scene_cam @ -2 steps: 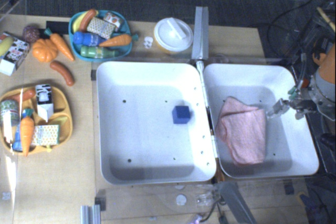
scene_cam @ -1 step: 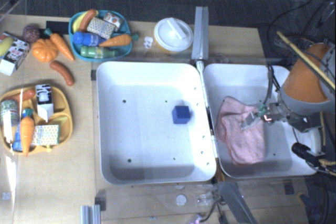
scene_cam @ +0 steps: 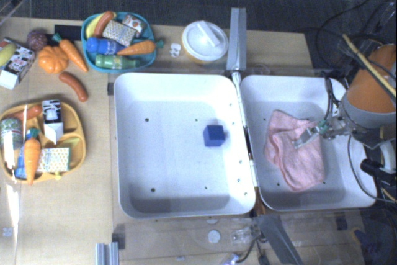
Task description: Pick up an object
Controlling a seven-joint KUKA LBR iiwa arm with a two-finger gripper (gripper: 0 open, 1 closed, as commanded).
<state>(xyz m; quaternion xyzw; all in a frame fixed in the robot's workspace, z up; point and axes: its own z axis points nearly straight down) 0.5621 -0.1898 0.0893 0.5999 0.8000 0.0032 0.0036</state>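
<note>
The two-finger metal claw (scene_cam: 308, 135) reaches in low over the right shallow white plastic bin (scene_cam: 347, 192), its tips down on the upper right part of a crumpled pink cloth (scene_cam: 291, 152). The cloth spreads out from under the tips, mostly to the claw's left and toward the bin's near wall, and one fold bunches right at the fingertips (whether any of it is actually pinched between them is too small to make out). How wide the claw stands cannot be told from this angle.

Well to the claw's left, past the wall where the two bins meet, a small blue cube (scene_cam: 214, 135) sits alone on the floor of the left shallow white plastic bin (scene_cam: 155, 195), roughly level with the claw.

Farther left still and beyond the bins, a blue plastic bowl (scene_cam: 118, 41) holds toy food, a carrot and small printed packets among it, and a round white lid (scene_cam: 205, 40) rests on a yellow base closer in. At the far left a yellow plastic tray (scene_cam: 43, 141) carries more toy groceries, including little cartons with black-and-white printing; none of the lettering on any packet can be read. Loose toy vegetables lie between bowl and tray.
</note>
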